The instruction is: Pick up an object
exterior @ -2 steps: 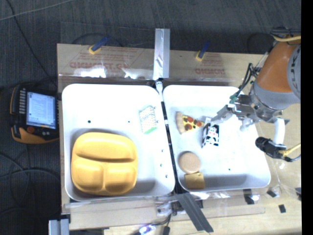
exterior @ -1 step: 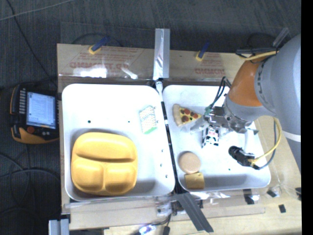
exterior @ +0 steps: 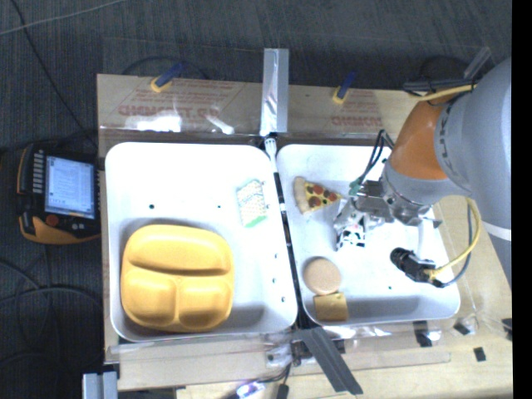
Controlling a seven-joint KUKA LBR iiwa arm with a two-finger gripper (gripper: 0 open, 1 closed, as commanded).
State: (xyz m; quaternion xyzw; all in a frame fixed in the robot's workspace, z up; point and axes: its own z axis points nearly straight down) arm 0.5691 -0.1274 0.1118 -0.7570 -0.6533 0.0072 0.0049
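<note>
Pincer (exterior: 353,220) over cow toy (exterior: 352,238), rt bin (exterior: 432,306).

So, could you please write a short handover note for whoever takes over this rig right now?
Tool: low in the right bin, over a small black-and-white toy; grip state unclear, no hold confirmed.
Right bin also has a pizza slice, a round tan disc and a brown block near the divider.
Left bin: big yellow bread-shaped piece, small green-white packet.
Done: arm is positioned in the bin.
Left: grasp and lift an object.
</note>
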